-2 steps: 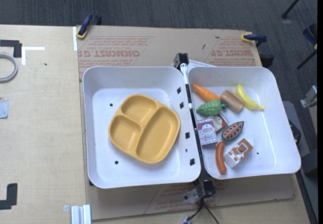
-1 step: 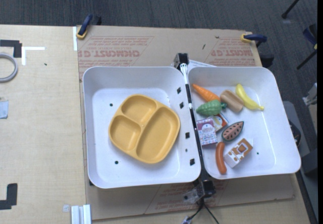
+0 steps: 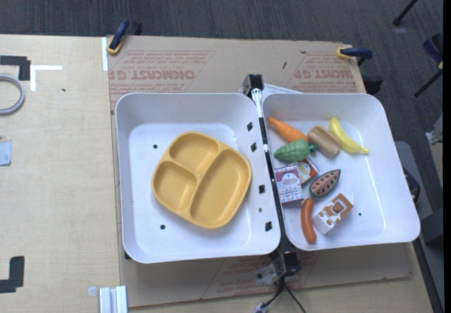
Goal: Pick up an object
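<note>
In the left bin (image 3: 134,234), a yellow divided plate (image 3: 202,179) fills the middle, leaving bare floor around it, widest toward 6 and 9 o'clock. The right bin (image 3: 394,216) is crowded toward 9 o'clock, where toy foods (image 3: 310,178) lie close together against the shared wall; its 3 and 6 o'clock sides lie open.

Toy foods (image 3: 310,178) clustered, lying flat, right bin (image 3: 394,185).

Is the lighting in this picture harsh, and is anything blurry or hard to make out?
In the camera view the light is soft and even, with faint shadows inside the white bins and beneath the yellow plate; the toy foods, like the banana, look slightly soft, and small labels are unreadable.
</note>
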Robot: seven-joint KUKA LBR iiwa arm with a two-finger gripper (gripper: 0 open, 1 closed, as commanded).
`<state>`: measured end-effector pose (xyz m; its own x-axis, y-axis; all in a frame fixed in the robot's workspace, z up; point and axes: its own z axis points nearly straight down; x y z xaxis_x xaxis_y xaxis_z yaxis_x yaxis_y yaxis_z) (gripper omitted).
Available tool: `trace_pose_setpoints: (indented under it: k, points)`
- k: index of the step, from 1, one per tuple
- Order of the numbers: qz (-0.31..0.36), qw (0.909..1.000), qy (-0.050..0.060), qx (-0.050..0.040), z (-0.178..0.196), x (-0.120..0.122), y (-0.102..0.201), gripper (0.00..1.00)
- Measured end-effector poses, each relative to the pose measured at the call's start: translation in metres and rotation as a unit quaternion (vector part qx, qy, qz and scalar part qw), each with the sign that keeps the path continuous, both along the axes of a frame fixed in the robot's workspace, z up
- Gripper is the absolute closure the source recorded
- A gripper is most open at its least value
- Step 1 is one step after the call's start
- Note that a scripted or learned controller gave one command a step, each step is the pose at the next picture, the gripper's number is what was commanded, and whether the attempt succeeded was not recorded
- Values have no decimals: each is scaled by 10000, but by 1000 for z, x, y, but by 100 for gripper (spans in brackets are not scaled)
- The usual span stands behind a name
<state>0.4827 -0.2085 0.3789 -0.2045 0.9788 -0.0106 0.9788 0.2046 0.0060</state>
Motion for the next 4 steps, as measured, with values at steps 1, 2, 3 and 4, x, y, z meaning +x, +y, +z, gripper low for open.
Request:
trace_pose_setpoints:
  k: [1, 2, 3, 4]
  points:
    - [12, 10000, -9, -11, 10, 1, 0, 100]
    - [25, 10000, -18, -21, 19, 3, 0, 100]
    - [38, 10000, -28, -33, 29, 4, 0, 100]
    - [51, 10000, -36, -44, 39, 5, -1, 100]
